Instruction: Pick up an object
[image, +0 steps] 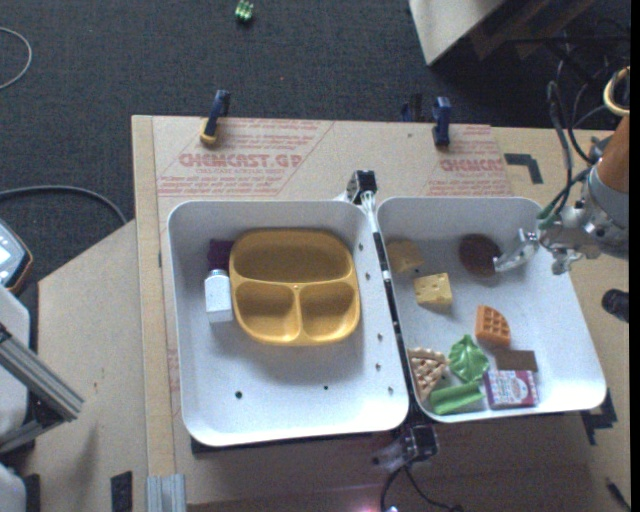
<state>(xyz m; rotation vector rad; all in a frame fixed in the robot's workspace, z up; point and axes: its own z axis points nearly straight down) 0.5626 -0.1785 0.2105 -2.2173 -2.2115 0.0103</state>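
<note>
The claw (528, 252) is seen over the right bin (590, 352), near its far-right wall; open or closed cannot be told. The brown round piece (478, 254) lies just to its left, the nearest obj., so a short leftward shift and descent is judged needed.

Red print "CHEMCAST GP" repeated on bench board (250, 155); smaller lines illegible.

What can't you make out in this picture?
- Purple item: mostly hidden behind the yellow tray and white bottle.
- Gripper: too small and blurred to judge its grip.
- Red packet: label too small to read.
- Arm: cut off by the right edge.
</note>
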